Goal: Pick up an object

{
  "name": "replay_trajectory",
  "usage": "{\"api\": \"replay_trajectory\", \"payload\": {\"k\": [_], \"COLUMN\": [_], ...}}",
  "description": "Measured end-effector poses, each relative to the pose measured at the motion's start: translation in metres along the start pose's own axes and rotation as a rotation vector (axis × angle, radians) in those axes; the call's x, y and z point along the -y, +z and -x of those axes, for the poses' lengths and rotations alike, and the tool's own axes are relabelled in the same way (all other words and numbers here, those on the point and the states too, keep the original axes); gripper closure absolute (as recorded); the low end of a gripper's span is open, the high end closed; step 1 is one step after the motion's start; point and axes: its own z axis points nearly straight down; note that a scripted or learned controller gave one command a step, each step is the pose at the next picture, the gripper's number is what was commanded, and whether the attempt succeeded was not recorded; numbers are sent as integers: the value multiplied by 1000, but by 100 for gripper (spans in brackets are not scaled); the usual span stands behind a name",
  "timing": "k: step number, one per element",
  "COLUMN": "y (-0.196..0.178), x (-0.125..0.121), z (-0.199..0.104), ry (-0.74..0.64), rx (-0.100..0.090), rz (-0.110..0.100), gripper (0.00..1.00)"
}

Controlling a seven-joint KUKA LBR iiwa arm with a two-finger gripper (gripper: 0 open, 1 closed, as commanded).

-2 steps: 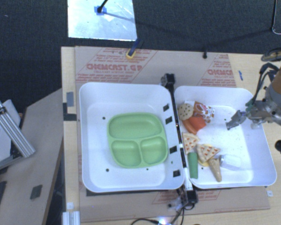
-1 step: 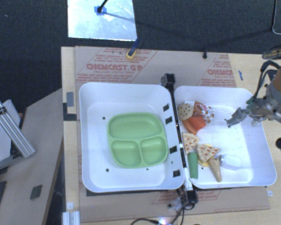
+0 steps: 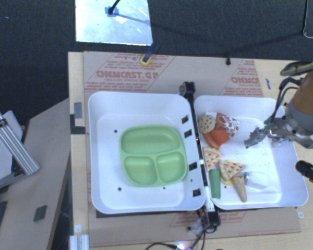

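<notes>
The right bin (image 3: 281, 191) holds several toy foods along its left side: a round cookie (image 3: 206, 123), a red and white piece (image 3: 227, 124), an orange-red piece (image 3: 217, 138), two pizza-like wedges (image 3: 211, 157) (image 3: 231, 168), a green stick (image 3: 214, 183), a tan cone (image 3: 240, 187) and a clear piece (image 3: 257, 180). My gripper (image 3: 253, 138) hangs over the middle right of this bin, to the right of the orange-red piece and apart from it. Nothing shows between its fingers.
The left bin (image 3: 101, 155) carries a green divided plate (image 3: 150, 155) with three compartments. A black divider (image 3: 194, 139) runs between the bins. The arm's orange and grey wrist (image 3: 305, 105) enters from the right. A metal frame (image 3: 10, 145) stands at far left.
</notes>
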Motion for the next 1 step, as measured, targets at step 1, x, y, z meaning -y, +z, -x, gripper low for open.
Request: {"api": "replay_trajectory", "payload": {"k": [1], "y": [42], "x": [-1], "z": [-2], "ry": [1], "rx": [-1], "rz": [-1], "gripper": [0]}}
